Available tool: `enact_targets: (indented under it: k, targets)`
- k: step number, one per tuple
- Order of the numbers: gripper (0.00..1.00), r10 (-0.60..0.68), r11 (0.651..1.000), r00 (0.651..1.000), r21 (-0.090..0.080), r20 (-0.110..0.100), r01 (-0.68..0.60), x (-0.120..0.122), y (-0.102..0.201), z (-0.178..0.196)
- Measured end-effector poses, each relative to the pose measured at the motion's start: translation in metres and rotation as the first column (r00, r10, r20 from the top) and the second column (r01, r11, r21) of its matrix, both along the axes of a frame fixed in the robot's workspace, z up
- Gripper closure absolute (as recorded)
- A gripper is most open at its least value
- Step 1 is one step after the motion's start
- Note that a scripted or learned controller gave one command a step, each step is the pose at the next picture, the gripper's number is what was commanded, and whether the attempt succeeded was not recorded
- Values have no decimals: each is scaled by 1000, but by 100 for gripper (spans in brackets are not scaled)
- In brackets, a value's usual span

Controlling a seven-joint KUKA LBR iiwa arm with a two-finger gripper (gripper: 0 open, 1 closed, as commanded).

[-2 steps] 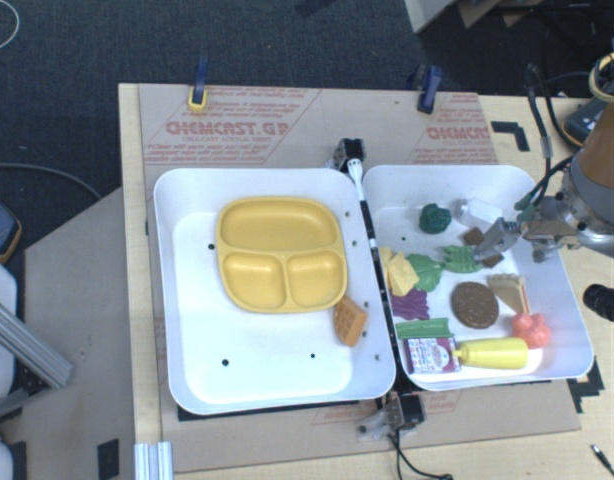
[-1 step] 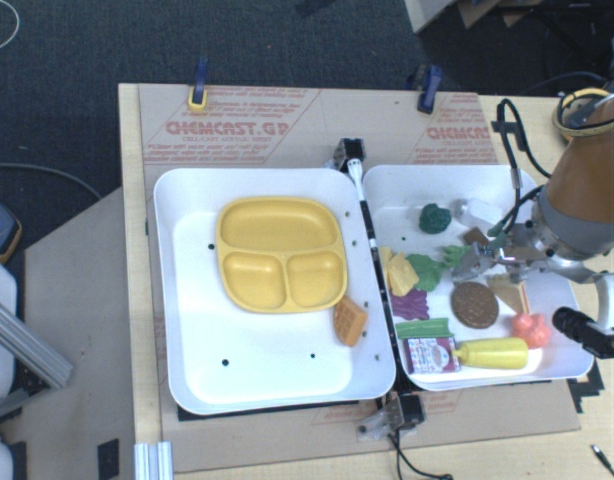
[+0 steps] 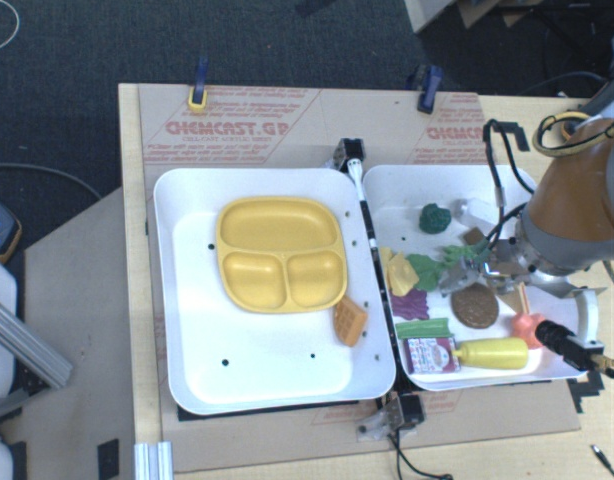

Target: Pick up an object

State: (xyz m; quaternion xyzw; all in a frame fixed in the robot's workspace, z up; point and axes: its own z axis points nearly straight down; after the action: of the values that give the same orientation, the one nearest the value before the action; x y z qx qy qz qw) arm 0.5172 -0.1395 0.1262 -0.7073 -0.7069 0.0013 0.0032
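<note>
Over the right bin [image 3: 387,183], my arm [image 3: 577,203] reaches in from the right and my gripper [image 3: 484,268] hangs low among the clutter, near a brown disc [image 3: 475,308] and green leaves [image 3: 427,268]. Whether my jaws stand wide or narrow I cannot tell; nothing shows between them. Candidates lie close: a yellow bottle [image 3: 495,352], a pink carton [image 3: 430,354], a dark green lump [image 3: 434,218]. In the left bin [image 3: 187,298] sit a yellow tray [image 3: 281,252] and a waffle [image 3: 350,320]. I judge this the approach: next, settle over one item, close, lift straight.
</note>
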Motion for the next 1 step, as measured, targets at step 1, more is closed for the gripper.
enact_targets:
  k: [1]
  targets:
    - [0, 0, 1000, 1000, -3, 7, 0, 1, 0, -42]
